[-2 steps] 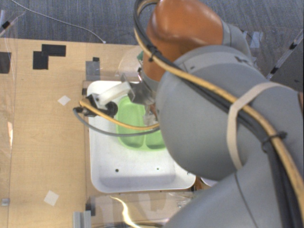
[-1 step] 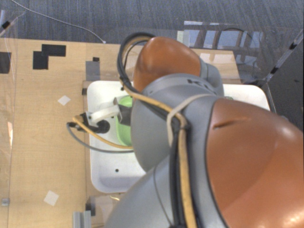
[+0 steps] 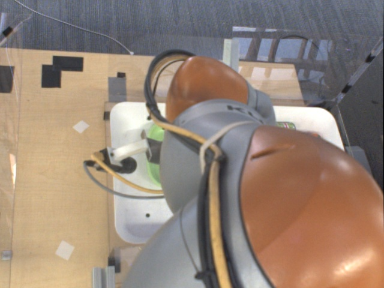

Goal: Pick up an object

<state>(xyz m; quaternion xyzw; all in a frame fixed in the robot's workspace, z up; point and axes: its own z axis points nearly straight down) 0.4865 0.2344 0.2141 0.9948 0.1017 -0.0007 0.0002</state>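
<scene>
The arm's grey and orange body (image 3: 258, 185) covers most of the two white bins. In the left bin (image 3: 129, 116) a bright green object (image 3: 155, 161) peeks out from under the wrist, only its left edge visible. The gripper itself is hidden beneath the arm, somewhere over that green object. A white cylindrical fitting (image 3: 127, 152) and black and yellow cables (image 3: 111, 167) stick out to the left of the wrist.
The right bin's far rim (image 3: 318, 116) shows behind the arm, with a small green and red item (image 3: 287, 125) at its edge. The wooden bench (image 3: 54, 179) lies to the left, with black marks and white tags. A clear panel stands at the far left.
</scene>
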